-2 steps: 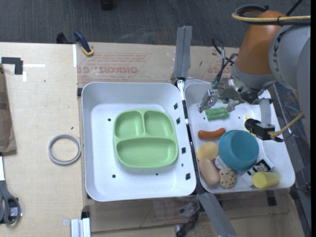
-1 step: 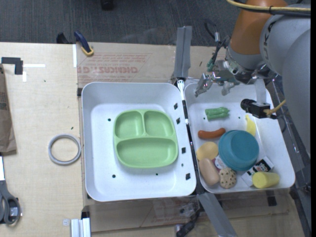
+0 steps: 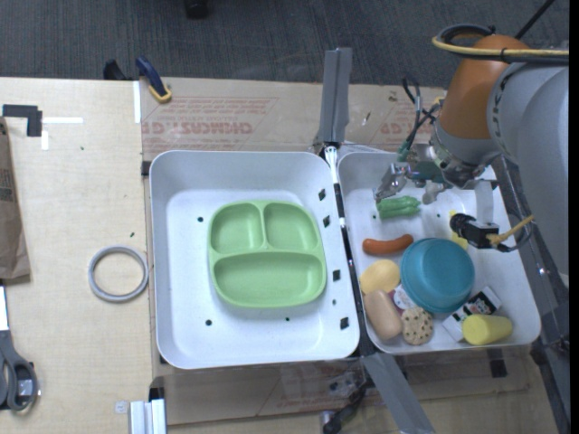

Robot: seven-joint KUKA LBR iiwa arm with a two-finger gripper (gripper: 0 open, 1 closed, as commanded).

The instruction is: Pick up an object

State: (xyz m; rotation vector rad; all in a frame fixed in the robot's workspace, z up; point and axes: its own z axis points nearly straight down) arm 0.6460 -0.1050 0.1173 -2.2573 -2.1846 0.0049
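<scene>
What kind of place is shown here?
Probably a robotics lab test bench: two white bins on cardboard, toy food such as a sausage, and a robot arm reaching in.

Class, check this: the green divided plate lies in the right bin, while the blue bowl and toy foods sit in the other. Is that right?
Not quite. The camera view shows the green plate in the left bin; the blue bowl and toy foods share the right bin.

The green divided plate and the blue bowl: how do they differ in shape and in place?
The green divided plate is flat, squarish and split into three sections; the blue bowl is round and deep. The plate lies alone in the left bin; the bowl sits in the right bin among toy foods. Both face upward.
</scene>
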